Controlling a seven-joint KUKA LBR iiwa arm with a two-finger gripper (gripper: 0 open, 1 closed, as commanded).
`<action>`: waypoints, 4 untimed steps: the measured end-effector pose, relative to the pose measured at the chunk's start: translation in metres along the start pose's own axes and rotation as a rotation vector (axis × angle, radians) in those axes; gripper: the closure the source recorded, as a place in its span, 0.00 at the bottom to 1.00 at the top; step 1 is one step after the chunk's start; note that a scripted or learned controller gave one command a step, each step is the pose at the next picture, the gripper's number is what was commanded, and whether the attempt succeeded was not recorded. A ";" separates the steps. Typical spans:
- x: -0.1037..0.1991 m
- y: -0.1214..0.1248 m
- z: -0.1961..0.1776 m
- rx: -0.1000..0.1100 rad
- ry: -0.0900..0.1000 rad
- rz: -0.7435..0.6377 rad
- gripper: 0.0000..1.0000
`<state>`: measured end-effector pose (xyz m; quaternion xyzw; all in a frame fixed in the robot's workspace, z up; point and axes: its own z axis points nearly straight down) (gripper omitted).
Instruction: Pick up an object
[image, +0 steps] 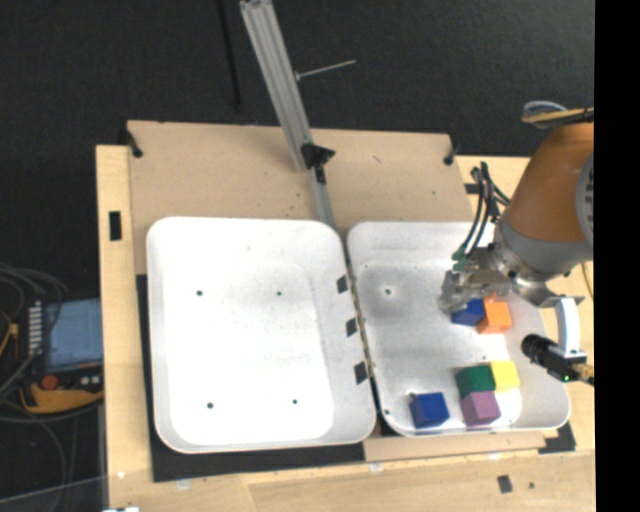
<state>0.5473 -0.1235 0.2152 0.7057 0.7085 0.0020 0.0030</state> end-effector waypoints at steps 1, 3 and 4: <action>0.002 0.002 -0.064 -0.002 0.000 -0.001 1.00; 0.051 0.006 -0.063 0.007 0.001 -0.002 1.00; 0.107 0.001 -0.047 0.007 0.002 -0.003 1.00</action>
